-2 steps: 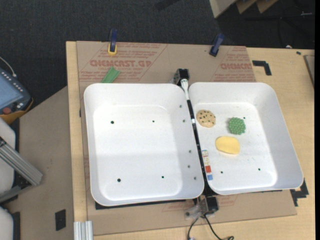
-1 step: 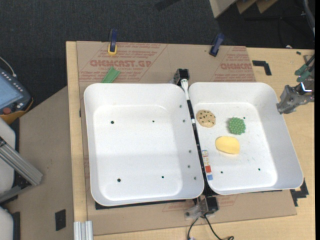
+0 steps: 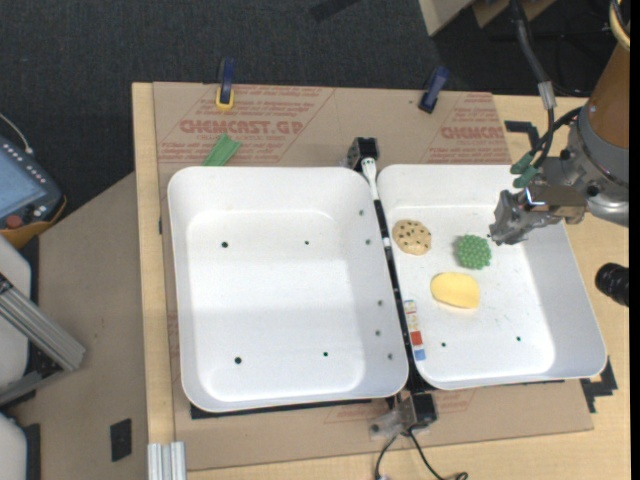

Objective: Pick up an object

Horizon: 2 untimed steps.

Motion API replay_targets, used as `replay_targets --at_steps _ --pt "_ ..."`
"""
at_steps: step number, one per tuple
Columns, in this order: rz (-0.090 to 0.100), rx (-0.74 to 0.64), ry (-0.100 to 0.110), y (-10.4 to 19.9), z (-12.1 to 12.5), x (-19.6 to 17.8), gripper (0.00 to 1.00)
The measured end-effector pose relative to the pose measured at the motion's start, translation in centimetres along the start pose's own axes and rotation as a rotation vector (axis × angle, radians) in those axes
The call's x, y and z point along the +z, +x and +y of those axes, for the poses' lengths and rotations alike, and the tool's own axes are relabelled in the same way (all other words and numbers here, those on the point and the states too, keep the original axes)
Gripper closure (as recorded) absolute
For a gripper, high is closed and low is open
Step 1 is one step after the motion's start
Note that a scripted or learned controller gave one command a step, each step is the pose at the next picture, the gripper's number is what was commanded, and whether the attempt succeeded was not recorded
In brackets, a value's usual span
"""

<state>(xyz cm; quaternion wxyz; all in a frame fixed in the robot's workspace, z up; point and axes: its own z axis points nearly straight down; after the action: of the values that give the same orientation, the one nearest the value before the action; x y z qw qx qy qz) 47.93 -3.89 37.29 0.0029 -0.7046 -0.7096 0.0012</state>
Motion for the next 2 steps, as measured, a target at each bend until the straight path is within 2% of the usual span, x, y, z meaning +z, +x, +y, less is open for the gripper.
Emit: replay_targets --at_steps 1,2 --pt "0.0 -0.001 -0.001 7.4 0.0 2.5 1.0" --pt "-0.002 0.004 -0.011 9.1 1.1 -0.6 1.0"
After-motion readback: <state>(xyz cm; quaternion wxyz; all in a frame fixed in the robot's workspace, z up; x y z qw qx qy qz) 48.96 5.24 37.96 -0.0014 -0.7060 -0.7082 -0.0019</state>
